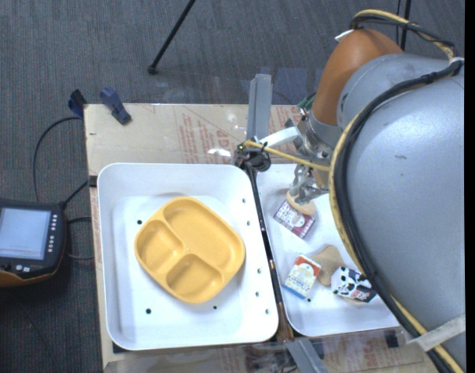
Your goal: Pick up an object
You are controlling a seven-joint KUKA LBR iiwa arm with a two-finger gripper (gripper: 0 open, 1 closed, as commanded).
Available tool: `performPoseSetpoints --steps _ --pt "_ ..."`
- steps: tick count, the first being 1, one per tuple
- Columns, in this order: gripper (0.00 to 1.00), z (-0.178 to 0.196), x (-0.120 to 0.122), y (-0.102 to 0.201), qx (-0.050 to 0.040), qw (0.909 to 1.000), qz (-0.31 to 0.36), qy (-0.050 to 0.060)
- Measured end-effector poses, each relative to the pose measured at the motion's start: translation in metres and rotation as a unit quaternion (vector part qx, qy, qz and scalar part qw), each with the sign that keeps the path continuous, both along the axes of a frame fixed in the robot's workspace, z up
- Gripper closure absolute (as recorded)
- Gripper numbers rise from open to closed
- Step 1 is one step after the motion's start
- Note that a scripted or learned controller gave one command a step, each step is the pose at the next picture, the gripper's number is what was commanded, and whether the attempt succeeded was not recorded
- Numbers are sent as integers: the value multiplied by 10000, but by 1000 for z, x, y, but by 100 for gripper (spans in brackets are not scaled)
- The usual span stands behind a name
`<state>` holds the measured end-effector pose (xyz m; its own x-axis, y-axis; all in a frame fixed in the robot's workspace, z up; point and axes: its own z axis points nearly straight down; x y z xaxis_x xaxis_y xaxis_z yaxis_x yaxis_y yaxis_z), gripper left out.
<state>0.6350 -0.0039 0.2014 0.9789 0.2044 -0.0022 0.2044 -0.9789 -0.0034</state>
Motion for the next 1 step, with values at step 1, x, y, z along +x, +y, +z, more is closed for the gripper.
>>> performPoseSetpoints --steps 1 --pt "100 -17 2 -1 -5 10000 -41 18"
